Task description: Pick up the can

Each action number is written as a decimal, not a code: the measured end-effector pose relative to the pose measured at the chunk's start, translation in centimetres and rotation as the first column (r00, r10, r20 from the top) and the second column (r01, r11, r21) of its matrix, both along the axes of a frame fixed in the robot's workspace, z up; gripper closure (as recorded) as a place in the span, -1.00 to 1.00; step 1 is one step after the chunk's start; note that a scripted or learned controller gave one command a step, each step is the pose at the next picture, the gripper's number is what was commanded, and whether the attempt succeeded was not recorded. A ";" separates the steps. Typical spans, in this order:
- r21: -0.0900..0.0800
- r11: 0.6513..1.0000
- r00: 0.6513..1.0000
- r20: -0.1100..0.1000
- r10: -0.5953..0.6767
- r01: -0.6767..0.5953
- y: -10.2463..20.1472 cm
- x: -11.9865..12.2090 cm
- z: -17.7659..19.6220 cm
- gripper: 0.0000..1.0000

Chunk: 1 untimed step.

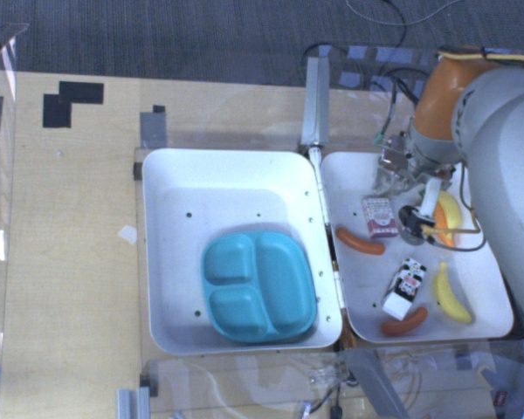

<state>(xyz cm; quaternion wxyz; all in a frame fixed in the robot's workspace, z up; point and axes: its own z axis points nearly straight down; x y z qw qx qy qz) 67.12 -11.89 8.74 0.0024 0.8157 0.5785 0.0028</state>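
the can (380,216) sits in the right bin (367,297), toward its back half, with a sausage (360,242) just in front of it and a banana (446,211) well off to its right. it has a dark red and white label; whether it stands upright or lies on its side is hard to make out from this slant.

the gripper (403,175) hangs over the back of the same bin, just beyond the can and slightly right of it. its end is a tangle of metal and cable here, so i cannot tell how wide it is set, and nothing is visibly held in it.

the can is probably stiff and fairly light, with a smooth, curved wall that can slip or roll (more so if it is lying down). the sound hold would be across its middle, squeezing on opposite sides of the label, clear of the sausage. a pinch near a rim would likely squirt it away.

also in this bin are a second banana (451,296), a small carton (404,288) and another sausage (404,323). the left bin (170,234) holds a blue tray (258,286).
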 end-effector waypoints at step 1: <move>0.002 0.989 0.989 0.000 -0.146 0.146 7.5 -0.1 10.0 1.00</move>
